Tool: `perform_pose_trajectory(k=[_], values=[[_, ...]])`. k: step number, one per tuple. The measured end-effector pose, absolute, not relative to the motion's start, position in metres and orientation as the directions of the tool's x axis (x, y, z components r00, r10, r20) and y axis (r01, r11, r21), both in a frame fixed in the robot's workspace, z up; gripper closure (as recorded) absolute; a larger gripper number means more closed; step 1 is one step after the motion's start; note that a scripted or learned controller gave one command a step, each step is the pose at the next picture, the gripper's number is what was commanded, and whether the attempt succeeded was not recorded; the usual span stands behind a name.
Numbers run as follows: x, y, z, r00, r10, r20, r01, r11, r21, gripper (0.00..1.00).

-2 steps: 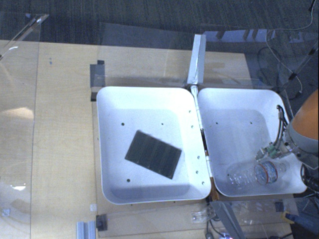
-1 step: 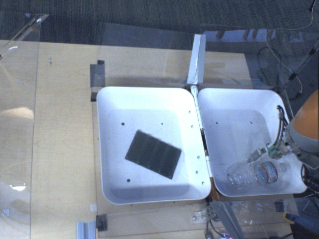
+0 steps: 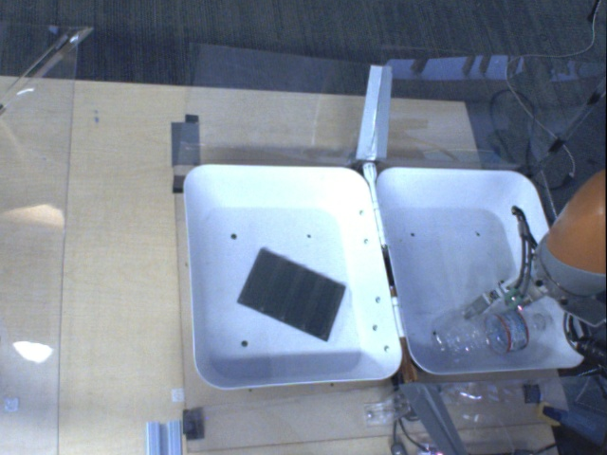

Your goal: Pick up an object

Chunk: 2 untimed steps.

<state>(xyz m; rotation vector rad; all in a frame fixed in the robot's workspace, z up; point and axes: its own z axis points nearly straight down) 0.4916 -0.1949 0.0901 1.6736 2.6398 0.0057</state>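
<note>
- Two shallow white bins are set side by side on the tabletop [image 3: 114,254], so that things can be reached from above in either one.
- A flat dark rectangular pad [image 3: 291,293] lies askew on the floor of the left bin [image 3: 204,254], well apart from the arm; lying so flat, it is judged hard to pinch.
- A clear, glassy object [image 3: 460,332] rests near the front of the right bin [image 3: 446,197]; being transparent, its outline is hard to make out.
- The gripper [image 3: 505,303] is lowered into the right bin's front right corner, just beside the clear object, presumably for a grasp there.
- Whether the gripper is apart or together cannot be told, and nothing is seen clamped.
- The orange band [image 3: 580,230] sits above, at the right edge.
</note>
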Motion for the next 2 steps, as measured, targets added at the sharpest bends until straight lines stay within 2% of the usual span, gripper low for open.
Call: perform_pose_trajectory(k=[1, 2], values=[[0.4943, -0.1943, 0.102, -0.427, 0.904, -0.014, 0.904, 0.427, 0.018, 1.0], [0.4942, -0.1943, 0.102, -0.426, 0.905, -0.014, 0.904, 0.426, 0.018, 0.0]])
